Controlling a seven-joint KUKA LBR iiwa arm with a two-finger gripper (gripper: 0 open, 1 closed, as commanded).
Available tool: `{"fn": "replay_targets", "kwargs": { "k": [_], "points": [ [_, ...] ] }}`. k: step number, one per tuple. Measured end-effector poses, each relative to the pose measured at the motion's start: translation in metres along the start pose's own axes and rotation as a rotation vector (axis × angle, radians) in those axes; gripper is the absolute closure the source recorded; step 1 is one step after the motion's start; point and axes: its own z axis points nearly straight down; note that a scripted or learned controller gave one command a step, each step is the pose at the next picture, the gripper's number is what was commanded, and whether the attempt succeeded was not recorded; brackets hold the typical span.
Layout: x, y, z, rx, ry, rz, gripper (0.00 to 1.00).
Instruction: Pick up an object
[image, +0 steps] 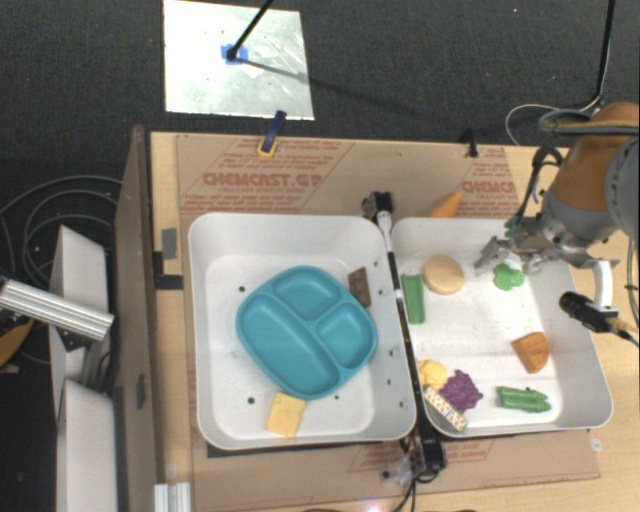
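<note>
Camera view from above shows the grey arm (590, 170) with its orange band reaching in from the right, its claw (512, 252) lowered over the far part of the right bin (590, 400). Whether the claw is released or clenched cannot be told, because the metal parts blur together at this size. A small green object (508, 277) lies directly under the claw tip, touching or nearly touching it; nothing shows that it is being grasped. Just to the claw's left sits a round beige bun-like piece (442, 274), and further left of that a green stick (412, 298) leans along the wall between the bins. Nearer the camera than the claw, an orange wedge (531, 351) rests on the bin floor, and beyond it toward the near rim lie a green pod-shaped toy (523, 400), a purple grape bunch (461, 388) and a yellow piece (433, 374). Well to the claw's left, the left bin (215, 400) holds a teal divided plate (305, 329), a brown block (359, 287) at the plate's far edge and a yellow square (285, 414) at its near edge.
</note>
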Motion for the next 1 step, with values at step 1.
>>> {"fn": "replay_targets", "kwargs": {
  "k": [1],
  "points": [
    [-0.0173, -0.0684, -0.0537, 0.007, 0.002, 0.01, 0.0]
  ]
}}
